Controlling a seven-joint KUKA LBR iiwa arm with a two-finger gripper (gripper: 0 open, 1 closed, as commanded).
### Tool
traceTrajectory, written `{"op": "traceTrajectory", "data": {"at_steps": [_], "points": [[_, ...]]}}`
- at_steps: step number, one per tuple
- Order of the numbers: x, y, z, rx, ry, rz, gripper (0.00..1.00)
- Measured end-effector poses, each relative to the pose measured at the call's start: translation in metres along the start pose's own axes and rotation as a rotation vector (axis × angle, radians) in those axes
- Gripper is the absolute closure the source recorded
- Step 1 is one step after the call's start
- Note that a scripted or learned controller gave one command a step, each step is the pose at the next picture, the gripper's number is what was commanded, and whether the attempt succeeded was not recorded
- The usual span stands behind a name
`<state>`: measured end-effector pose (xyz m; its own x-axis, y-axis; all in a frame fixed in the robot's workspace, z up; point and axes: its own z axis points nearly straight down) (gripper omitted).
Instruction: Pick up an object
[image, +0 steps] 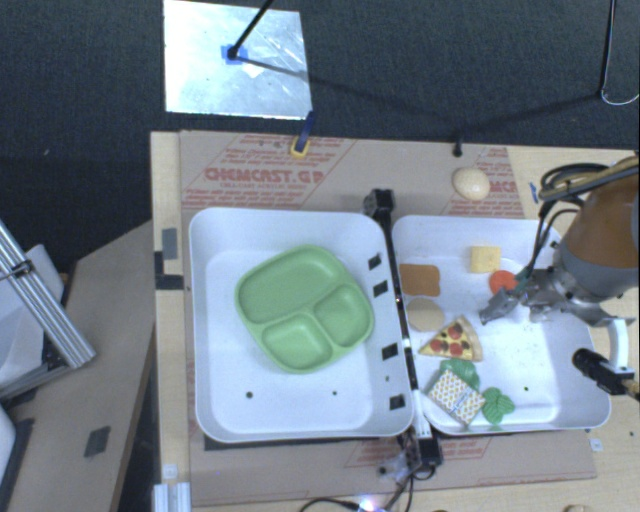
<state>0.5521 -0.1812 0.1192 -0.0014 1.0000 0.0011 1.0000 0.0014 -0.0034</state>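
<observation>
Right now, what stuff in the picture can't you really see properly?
- The tool: small and dark over the right bin; whether it holds anything cannot be told.
- The red thing: partly covered by the tool, too small to name.
- The arm: cut off by the right edge.
- The patterned packet: print too blurred to read.
</observation>
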Motion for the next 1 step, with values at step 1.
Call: {"op": "traceTrajectory", "data": {"at_steps": [1], "points": [[0.0004,0.0003,0.0364,-0.003,-0.001,0.0,0.0]]}}
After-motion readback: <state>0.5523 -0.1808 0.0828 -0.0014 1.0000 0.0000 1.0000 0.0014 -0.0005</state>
